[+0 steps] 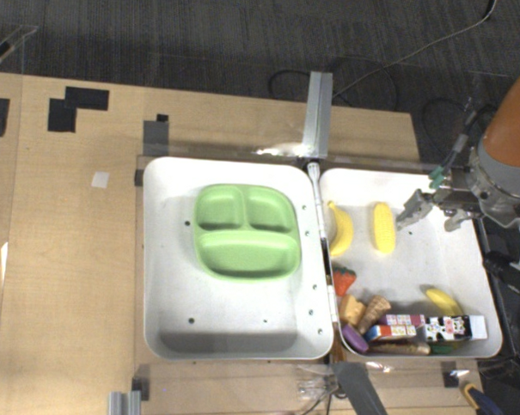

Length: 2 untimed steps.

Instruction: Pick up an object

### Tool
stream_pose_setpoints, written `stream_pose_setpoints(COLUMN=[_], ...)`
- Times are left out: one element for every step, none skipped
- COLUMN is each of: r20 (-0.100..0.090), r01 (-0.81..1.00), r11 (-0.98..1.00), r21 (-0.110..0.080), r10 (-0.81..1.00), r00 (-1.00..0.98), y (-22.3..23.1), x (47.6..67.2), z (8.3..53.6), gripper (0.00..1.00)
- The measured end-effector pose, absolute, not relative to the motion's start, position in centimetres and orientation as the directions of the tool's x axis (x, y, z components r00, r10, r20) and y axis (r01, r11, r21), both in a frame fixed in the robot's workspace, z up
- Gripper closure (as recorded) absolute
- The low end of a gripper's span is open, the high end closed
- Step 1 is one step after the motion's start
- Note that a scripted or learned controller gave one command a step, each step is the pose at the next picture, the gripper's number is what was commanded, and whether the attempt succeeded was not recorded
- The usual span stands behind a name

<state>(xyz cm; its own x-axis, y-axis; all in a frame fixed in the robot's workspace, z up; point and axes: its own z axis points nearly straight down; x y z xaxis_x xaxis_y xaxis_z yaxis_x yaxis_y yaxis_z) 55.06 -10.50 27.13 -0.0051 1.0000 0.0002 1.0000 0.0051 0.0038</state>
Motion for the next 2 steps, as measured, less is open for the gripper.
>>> stream_pose_setpoints(r20=[0.000,-0.001], r01=[1.000,1.000], r11=[-0.030,-0.014], r21=[0.004,0.014], r10=[1.000,1.000], r00=[0.030,0.014], y=[-11.9,-10.1], x=[58.2,60.6], z=[20.8,9.0], gripper=[0.00,0.00])
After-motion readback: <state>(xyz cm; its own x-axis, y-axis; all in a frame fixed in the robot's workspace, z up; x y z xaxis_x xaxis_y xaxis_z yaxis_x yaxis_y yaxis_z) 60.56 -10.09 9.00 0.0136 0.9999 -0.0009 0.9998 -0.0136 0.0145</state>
